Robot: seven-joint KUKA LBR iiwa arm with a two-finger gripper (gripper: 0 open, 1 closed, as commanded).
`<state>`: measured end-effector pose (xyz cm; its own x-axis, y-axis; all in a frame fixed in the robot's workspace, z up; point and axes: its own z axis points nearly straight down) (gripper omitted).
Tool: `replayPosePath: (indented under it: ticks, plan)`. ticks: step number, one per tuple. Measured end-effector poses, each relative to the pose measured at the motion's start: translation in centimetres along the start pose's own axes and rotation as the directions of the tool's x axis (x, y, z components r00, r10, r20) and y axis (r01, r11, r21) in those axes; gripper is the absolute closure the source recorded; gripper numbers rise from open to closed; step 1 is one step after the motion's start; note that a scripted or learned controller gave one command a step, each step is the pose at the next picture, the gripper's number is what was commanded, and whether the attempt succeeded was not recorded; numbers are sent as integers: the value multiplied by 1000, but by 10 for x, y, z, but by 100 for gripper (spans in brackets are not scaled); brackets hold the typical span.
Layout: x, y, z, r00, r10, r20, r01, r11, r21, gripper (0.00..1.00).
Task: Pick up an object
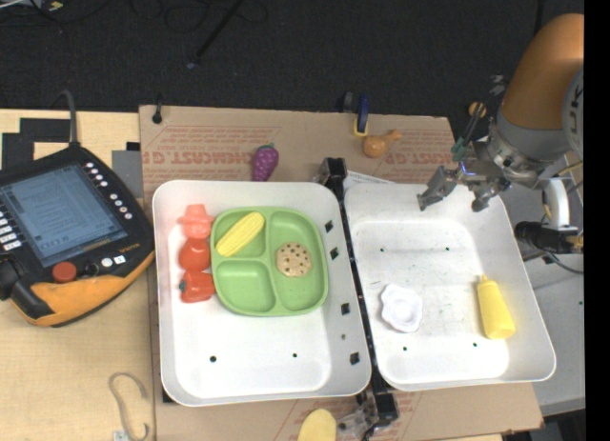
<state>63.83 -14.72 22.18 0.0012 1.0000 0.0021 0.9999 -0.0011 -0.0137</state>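
You can see the gripper (457, 191) up near the far rim of the right bin (534, 353), on the right side of the view. Its jaws are spread apart, and nothing sits between them. The grey arm with the orange band (545, 68) comes in from the right, above it.

Look in the right bin. A yellow mustard bottle (494, 307) lies flat near the right wall. A small white cup-like thing (401, 309) sits near the left wall; you cannot tell just what it is. Both are well apart from the gripper, closer to you than it is.

Now look in the left bin (248, 372). A green tray (250, 289) with three parts rests in the far half. A yellow corn cob (238, 232) lies in its far left part. A round cookie (294, 259) lies in its right part. A red toy (194, 253) made of stacked lumps lies just beside the tray, on its left.

Behind the bins, on the brown cardboard (200, 149), you can see a purple bunch of grapes (264, 161) and a small orange pear-shaped thing (378, 143). A yellow thing (317, 425) sits at the near edge, between the bins. On the table (57, 372) to the left lies a control tablet (67, 230) with a screen and an orange edge.
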Motion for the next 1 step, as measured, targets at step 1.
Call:
replayPosePath:
  ticks: [1]
  plan:
    - [0, 3, -8, 1000, -2, 2, 2, 1000, -13, 0]
